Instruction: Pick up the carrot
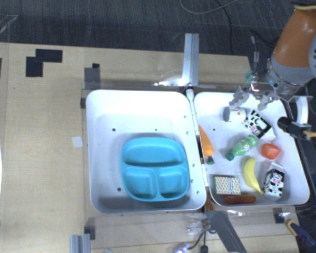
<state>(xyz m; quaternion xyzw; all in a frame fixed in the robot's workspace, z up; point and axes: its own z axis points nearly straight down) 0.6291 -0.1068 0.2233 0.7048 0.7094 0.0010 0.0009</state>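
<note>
Nearest the camera, at the front of the right bin, lie a sausage and a small box, well below the hand. We judge the step to be the approach. The hand hangs released, fingers spread, grasping nothing, over the bin's far end. The carrot lies down and to the left of the hand, against the bin's dividing wall. The next move calls for travelling there, aligning across the carrot, and allowing wall clearance.
</note>
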